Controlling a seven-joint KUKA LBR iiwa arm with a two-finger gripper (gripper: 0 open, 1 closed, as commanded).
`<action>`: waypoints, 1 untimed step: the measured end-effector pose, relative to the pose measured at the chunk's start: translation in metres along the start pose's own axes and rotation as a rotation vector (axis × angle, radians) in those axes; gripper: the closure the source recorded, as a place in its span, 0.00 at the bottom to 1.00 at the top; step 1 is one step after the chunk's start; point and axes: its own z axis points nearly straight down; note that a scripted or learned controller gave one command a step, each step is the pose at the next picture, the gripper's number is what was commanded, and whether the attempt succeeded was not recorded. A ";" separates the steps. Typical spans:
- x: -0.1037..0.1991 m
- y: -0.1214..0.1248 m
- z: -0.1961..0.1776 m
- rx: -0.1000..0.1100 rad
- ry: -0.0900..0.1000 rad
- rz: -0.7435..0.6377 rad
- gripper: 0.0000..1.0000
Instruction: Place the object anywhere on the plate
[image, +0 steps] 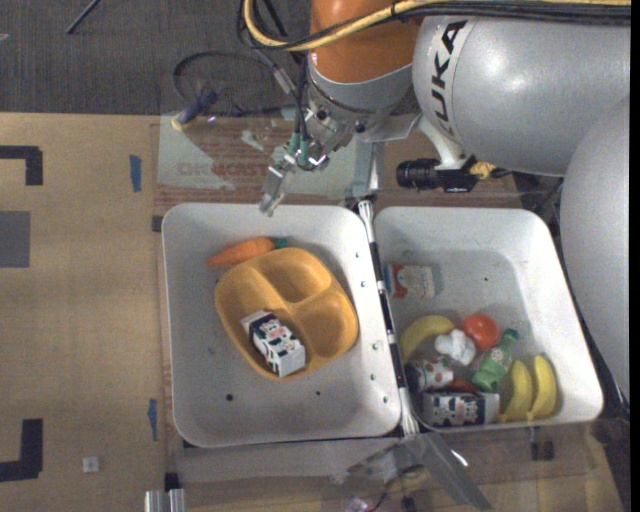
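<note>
Boxy printed carton (274, 343) lies in yellow sectioned plastic plate (318, 277); smooth tapered carrot (241, 251) touches its rim. Gripper (272, 196) above bin edge, finger state can't be told.

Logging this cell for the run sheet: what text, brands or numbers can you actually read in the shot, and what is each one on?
"KUKA": black letters on the grey arm casing, cut off at the frame top.
Faint lettering on the clear sheet behind the left bin: too blurred to read.
Print on the milk carton in the yellow plate: too small to read.
Label on the carton in the right bin: unreadable.
</note>
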 end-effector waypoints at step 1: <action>0.002 0.014 -0.024 -0.005 -0.005 -0.136 0.00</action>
